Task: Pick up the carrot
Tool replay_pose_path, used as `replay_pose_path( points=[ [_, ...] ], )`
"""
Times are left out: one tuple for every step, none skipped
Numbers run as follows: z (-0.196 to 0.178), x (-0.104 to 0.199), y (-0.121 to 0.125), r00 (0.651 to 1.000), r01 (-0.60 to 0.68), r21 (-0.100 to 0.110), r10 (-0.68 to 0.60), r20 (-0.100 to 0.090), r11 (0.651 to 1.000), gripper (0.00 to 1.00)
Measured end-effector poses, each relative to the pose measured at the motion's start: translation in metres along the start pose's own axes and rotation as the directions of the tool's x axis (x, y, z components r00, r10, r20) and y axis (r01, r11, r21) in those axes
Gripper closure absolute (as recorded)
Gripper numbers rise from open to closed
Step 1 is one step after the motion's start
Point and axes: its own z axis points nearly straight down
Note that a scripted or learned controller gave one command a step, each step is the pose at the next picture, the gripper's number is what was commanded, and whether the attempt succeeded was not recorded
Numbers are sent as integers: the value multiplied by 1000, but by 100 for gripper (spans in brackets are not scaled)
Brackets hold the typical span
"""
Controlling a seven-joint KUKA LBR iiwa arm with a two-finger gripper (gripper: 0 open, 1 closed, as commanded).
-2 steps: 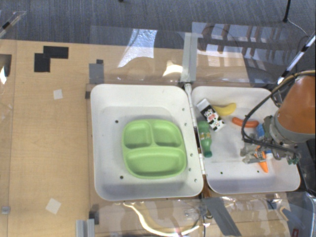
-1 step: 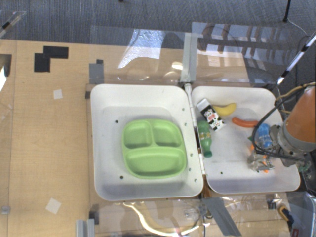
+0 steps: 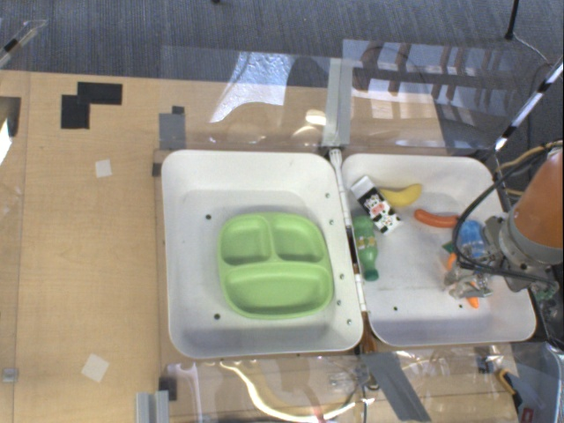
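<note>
- The scene was brightly and evenly lit from overhead, with no deep shadows.
- Glare lay on the clear panels (image 3: 264,82) at twelve o'clock, where a white patch was washed out.
- The left bin (image 3: 189,236) showed soft grey shading along its inner walls.
- The green tray (image 3: 275,264) cast only a faint shadow.
- At three o'clock, small parts near the gripper (image 3: 467,280) were soft and hard to resolve.
- Focus was otherwise fair; straight edges showed little bending.

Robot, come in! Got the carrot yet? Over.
Gripper low in right bin, over the carrot. Grip unconfirmed. Blue thing right beside it; sausage, banana farther back.
</note>
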Motion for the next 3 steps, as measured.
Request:
replay_pose_path(
  points=[
    [17,-160,-38,983,184,-7,-184,-9,983,100],
    [20,-153,-40,983,182,-16,-183,-30,983,0],
    [17,-129,-32,986,167,-7,-167,-10,986,0]
  ],
)
